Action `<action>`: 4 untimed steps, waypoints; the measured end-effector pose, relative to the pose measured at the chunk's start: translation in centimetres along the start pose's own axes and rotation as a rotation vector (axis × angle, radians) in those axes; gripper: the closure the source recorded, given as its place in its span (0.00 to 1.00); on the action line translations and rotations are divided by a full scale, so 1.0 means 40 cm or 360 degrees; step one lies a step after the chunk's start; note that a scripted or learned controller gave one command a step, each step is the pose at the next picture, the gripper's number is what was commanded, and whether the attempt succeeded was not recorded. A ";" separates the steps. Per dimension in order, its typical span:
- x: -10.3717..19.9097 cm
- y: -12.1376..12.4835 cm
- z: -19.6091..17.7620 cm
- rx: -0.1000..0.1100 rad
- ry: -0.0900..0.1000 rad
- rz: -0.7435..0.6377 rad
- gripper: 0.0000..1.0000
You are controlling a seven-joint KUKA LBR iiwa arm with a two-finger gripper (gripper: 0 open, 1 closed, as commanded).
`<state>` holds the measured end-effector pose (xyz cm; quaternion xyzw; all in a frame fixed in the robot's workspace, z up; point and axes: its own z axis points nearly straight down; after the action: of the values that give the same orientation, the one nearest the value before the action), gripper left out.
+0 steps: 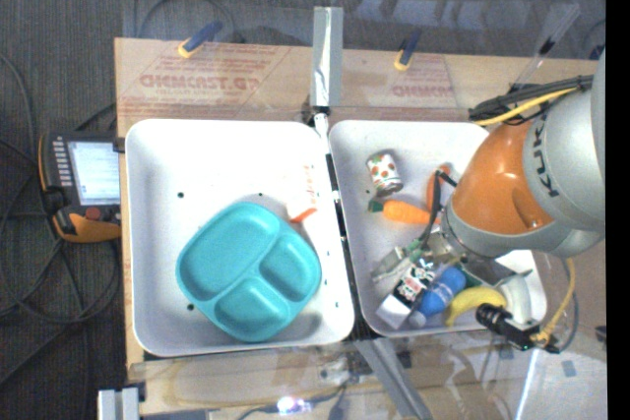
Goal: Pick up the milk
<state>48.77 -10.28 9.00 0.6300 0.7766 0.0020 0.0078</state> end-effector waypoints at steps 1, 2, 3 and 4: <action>-0.002 0.007 -0.027 -0.0012 -0.0002 0.0002 1.00; 0.050 0.080 -0.232 0.0021 0.0018 -0.0325 1.00; 0.019 0.001 -0.395 0.0024 0.0010 0.0109 1.00; 0.019 0.001 -0.396 0.0024 0.0009 0.0110 0.00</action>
<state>48.42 -9.42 24.82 0.6564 0.7544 -0.0018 0.0008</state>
